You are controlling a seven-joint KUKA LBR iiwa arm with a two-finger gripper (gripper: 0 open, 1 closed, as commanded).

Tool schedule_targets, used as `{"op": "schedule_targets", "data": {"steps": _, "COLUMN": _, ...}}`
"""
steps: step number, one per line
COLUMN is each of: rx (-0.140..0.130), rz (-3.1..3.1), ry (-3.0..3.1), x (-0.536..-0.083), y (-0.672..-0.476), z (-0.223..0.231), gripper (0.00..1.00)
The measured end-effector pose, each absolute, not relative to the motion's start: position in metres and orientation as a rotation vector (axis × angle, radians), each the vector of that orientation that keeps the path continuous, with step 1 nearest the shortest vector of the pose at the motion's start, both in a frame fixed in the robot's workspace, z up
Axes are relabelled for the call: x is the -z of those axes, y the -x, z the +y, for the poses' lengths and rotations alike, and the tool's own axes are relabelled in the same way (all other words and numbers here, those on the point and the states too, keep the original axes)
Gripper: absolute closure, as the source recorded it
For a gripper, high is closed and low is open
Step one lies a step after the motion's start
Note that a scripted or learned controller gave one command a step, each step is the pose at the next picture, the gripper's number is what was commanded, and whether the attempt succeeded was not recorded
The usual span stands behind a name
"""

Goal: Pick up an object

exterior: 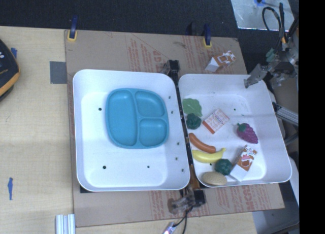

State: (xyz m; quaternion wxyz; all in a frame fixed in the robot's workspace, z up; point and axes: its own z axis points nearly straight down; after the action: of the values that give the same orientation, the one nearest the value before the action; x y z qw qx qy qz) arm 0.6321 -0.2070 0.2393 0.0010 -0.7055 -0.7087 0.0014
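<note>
The right bin (pixel 264 174) holds several toy foods. A green leafy piece (pixel 192 106) and a dark green piece (pixel 193 121) lie by its left wall. A red-and-white carton (pixel 216 120) sits near the middle, with purple grapes (pixel 247 132) to its right. Toward the front lie a sausage (pixel 201 142), a banana (pixel 207 155), a dark green ball (pixel 223 166), another small carton (pixel 246 158) and a beige lump (pixel 214 178). My gripper (pixel 260 74) hovers over the bin's far right corner, away from all of them, with nothing seen in it.
The left bin (pixel 89 167) holds a blue divided plate (pixel 137 118). A small carton (pixel 221 60) lies on the cardboard beyond the right bin. Clamps (pixel 206 31) hold the cardboard's far edge. Cables and a bracket sit at the right edge.
</note>
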Motion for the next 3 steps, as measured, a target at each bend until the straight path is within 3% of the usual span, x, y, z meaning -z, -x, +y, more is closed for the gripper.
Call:
{"op": "schedule_targets", "data": {"steps": 1, "rx": -0.006, "rz": -2.224, "ry": 2.214, "x": -0.096, "y": -0.58, "z": -0.207, "gripper": 0.0}}
{"op": "schedule_targets", "data": {"steps": 2, "rx": -0.005, "rz": -2.225, "ry": 2.214, "x": -0.092, "y": -0.552, "z": -0.212, "gripper": 0.0}}
{"op": "schedule_targets", "data": {"steps": 3, "rx": -0.007, "rz": -2.228, "ry": 2.212, "x": -0.102, "y": -0.552, "z": -0.213, "gripper": 1.0}}
